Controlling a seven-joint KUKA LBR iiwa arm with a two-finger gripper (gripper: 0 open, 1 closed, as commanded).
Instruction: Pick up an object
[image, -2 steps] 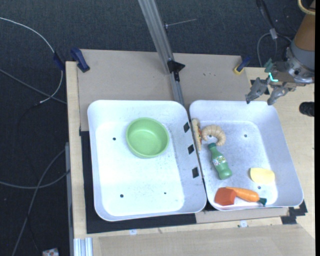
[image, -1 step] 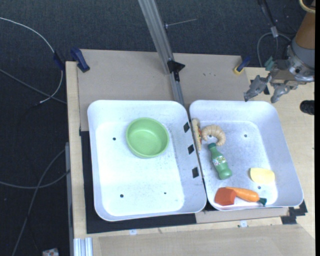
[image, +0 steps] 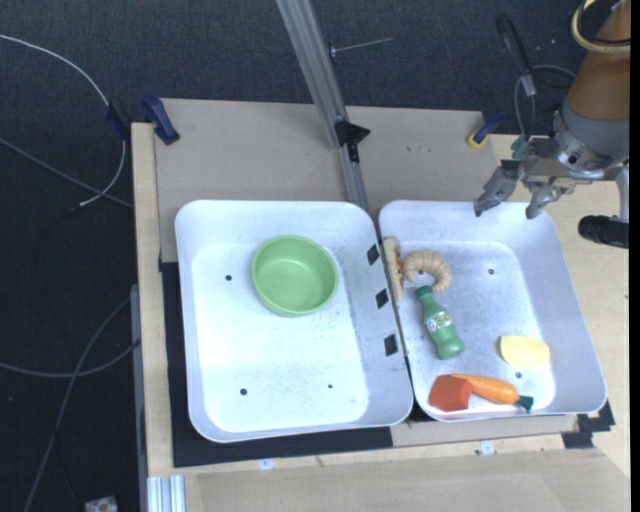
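My gripper (image: 512, 205) hangs over the far rim of the right bin (image: 560, 290), fingers spread open and nothing between them. Inside that bin lie a green bottle (image: 440, 324), a tan curved croissant-like piece (image: 424, 266), a yellow lemon-like piece (image: 524, 351), an orange carrot (image: 488, 388) and a red-orange block (image: 450, 393). The bottle and the curved piece sit near the bin's left wall, well left of and nearer than the gripper. The carrot and block rest at the near rim.
The left bin (image: 290, 390) holds a green bowl (image: 293, 274). A grey metal pole (image: 318, 70) slants down to the gap between the bins. Blue clamps (image: 160, 120) grip the bench's far edge. Cables lie on the dark floor at left.
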